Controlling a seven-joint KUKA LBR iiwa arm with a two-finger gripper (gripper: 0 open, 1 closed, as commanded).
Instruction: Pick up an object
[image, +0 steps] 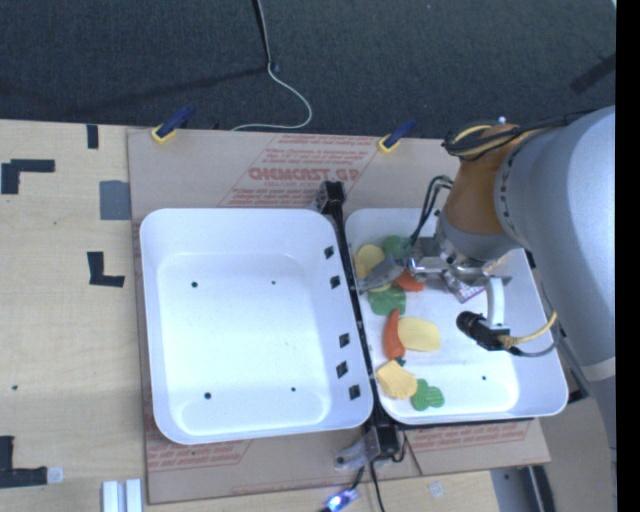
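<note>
I am reaching in over the right bin (540, 395), where all the small toy pieces are lying, while the left bin (160, 300) is sitting beside it across the black divider (343, 300). My pincer (408, 268) is hanging low over the far left part of the right bin, right at a cluster of pieces: a yellow piece (369, 259), a green piece (393, 246) behind it, a small red piece (410, 283) and another green piece (383, 301) just below. From this angle I cannot tell how wide the pincer is standing or whether anything is caught in it, since the metal tips are blending into the pile. I judge I am aiming here because the pieces are crowding together against the divider, giving me several chances at one. Further toward the near edge, a long red piece (393, 335) is touching a yellow slice (420, 335), and a yellow chunk (395, 380) is lying just beside a green lump (428, 397). Being packed so close, the pieces may be hard to take singly. The bins are resting on a cardboard sheet (290, 175) on the tabletop (60, 330).
</note>
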